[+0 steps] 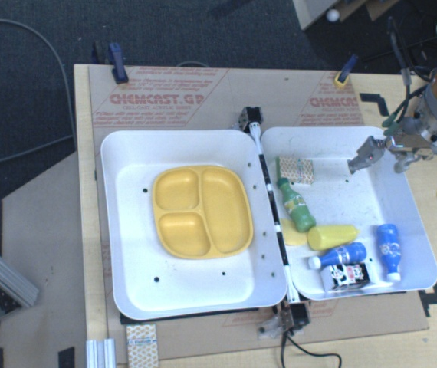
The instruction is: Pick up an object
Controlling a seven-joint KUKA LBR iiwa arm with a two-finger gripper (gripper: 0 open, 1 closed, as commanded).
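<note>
At the right side of the frame, inside the right bin (414, 205), I am seeing the things I can choose from: a green bottle (295, 205) lying along the left wall, a yellow cup (332, 237) just below it, a blue-and-white bottle (340, 254) touching a black-and-white carton (347, 275), a blue bottle (388, 250) near the right wall, and a small patterned packet (297, 170) at the upper left of this bin. The left bin (119, 205) is holding a yellow divided plate (202, 210).

The tool (368, 156) is hanging over the upper part of the right bin, well apart from all these things. I cannot tell if it is released or clenched, and I am seeing nothing in it.

I am judging the blue bottle as the best target. It is lying alone, with free space on both long sides. It looks like a light, stiff plastic thing, smooth and round, so it may roll or slip. I am thinking to take it across the middle of the body, not at the cap. The green bottle is pressing close to the wall, and the pair at the bottom is crowded.
</note>
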